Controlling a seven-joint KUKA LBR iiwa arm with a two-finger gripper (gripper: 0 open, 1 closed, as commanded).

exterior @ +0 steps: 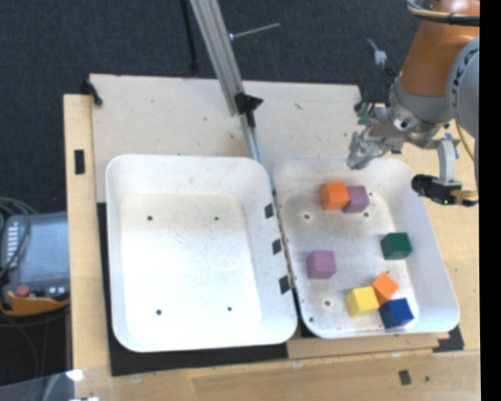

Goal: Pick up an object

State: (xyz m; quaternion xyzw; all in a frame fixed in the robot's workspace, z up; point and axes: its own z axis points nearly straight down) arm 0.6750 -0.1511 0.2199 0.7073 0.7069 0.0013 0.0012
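Hovering, my gripper (364, 153), grip state unclear, nears the orange block (335, 195): seemingly light, rigid, best pinched across flat opposite sides.

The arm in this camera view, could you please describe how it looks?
The arm is grey, with a wide orange band above the wrist. It narrows to a small grey metal gripper. Thin cables loop over its top, and a black fitting sticks out below it.

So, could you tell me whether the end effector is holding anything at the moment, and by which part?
Nothing is held. The end effector hangs above the far rim of the right bin, and no block sits between its fingers; the orange block lies nearest.
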